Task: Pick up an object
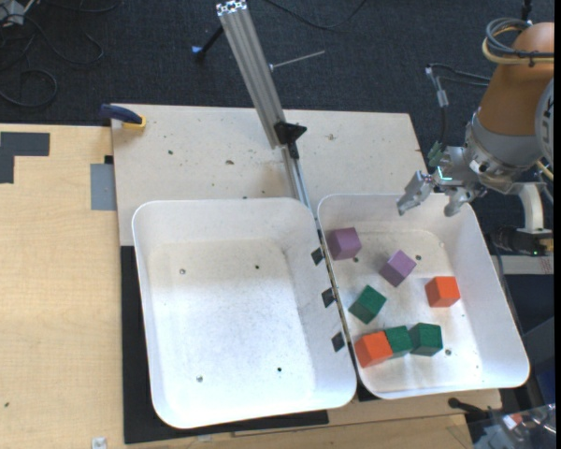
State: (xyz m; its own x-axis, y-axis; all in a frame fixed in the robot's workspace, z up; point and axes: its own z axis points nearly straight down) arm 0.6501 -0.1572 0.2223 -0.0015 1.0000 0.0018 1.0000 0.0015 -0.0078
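The pincer hangs above the right bin's far rim at about one o'clock, fingers spread, nothing between them; the blocks lie below it toward seven o'clock. Nearest are two purple cubes, each standing apart, so probably the easiest pick; an orange cube sits alone at three o'clock. The rest crowd together at six o'clock. They look small, rigid and light, likely smooth-faced; a grip across two opposite flat sides should hold, corners likely slip.
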